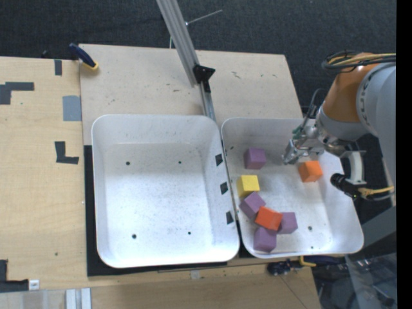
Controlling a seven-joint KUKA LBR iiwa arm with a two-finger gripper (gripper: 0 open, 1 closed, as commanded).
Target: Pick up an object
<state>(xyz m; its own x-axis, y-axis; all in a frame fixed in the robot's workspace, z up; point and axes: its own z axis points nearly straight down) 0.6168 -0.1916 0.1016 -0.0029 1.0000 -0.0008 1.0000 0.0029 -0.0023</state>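
**Ana:** Nearest the front rim of the right bin (347, 240) sits a cluster: a purple cube (264, 239) at the very front, an orange block (269, 219) leaning against it, a second purple cube (288, 222) to its right, and a third purple cube (252, 203) just behind, close to the bin's left wall. A yellow cube (248, 185) is next along that wall.

**Ben:** And further back?

**Ana:** A lone purple cube (255, 158) stands near the middle of the bin, apart from the rest. Toward the right wall, a small orange cube (311, 170) lies just below and beside the gripper (299, 152), which hangs low over the bin floor.

**Ben:** Is anything held?

**Ana:** I can't see any object between the jaws, and I cannot tell whether they are apart or together; the tip is too small and dark here. The small orange cube looks to be resting on the bin floor, so I judge the pick is not yet done. The descent seems made; closing on a cube and lifting remain.

**Ben:** The left bin (103, 172)?

**Ana:** White, speckled floor, on the desk (38, 172).

**Ben:** Any writing or brands?

**Ana:** None I can read; just grey tape marks on the desk's left side.
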